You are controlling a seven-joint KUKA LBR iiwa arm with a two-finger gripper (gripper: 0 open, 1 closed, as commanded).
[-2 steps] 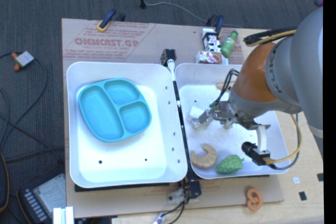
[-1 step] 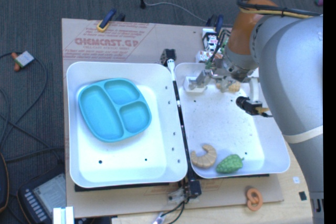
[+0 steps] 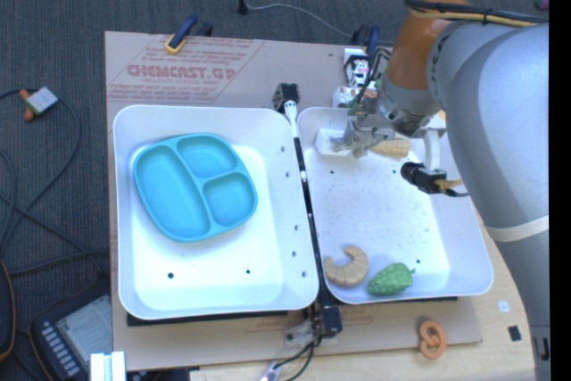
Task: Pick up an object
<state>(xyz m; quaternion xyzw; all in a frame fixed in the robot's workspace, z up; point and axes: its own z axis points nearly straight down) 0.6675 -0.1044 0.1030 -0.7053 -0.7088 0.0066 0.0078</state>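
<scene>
At the frame's right, the bulky, smooth grey robot arm (image 3: 500, 111) carries an orange band (image 3: 417, 45), crossed by black cables (image 3: 473, 12).

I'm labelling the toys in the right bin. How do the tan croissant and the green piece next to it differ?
The croissant is tan, the green piece bright green. The croissant is a curved, ridged crescent; the green piece is a bumpy, rounded lump tapering to a point. The croissant sits nearer the bins' divider, the green piece farther right. Both lie close together by the right bin's near edge, far from the gripper.
</scene>
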